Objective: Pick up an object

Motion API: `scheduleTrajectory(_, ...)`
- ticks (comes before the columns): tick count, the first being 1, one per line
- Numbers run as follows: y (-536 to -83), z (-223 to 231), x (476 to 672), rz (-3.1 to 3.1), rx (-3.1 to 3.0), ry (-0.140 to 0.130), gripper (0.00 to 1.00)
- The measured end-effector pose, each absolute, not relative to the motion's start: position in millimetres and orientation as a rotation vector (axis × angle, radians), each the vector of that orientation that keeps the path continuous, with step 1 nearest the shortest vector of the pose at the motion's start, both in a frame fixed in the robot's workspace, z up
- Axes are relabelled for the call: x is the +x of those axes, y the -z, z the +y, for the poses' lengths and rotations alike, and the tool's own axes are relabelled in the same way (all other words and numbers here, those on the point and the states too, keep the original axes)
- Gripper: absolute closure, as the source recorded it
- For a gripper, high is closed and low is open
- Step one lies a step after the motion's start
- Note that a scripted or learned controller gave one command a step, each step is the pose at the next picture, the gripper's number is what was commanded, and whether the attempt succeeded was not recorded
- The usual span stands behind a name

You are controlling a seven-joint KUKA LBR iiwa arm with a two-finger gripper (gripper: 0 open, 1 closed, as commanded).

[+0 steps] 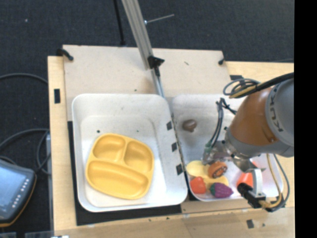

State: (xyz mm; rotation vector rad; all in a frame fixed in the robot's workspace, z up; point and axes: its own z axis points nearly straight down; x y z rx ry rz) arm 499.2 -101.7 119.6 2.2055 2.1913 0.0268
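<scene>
Where arm overhangs, toys half-hidden.

Evenly and fairly brightly lit from above, with soft, short shadows under the yellow tray and along the inner walls of the white bins. Mild glare on the orange band of the arm; dark floor almost without detail. Slightly soft and grainy overall, small toys at the lower right blurred, no obvious bending at the edges.
</scene>
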Motion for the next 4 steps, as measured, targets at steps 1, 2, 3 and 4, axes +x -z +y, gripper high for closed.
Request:
scheduleTrajectory(1,-119,-101,498.8,2.192,2.205,-0.026,0.0)
scheduleTrajectory(2,-130,-103,500.7,2.184,2.204,-0.032,1.0)
scheduleTrajectory(3,-232,-132,573.7,2.216,2.209,-0.009,1.0)
scheduleTrajectory(4,-369,-134,683.6,2.219,2.206,-0.01,1.0)
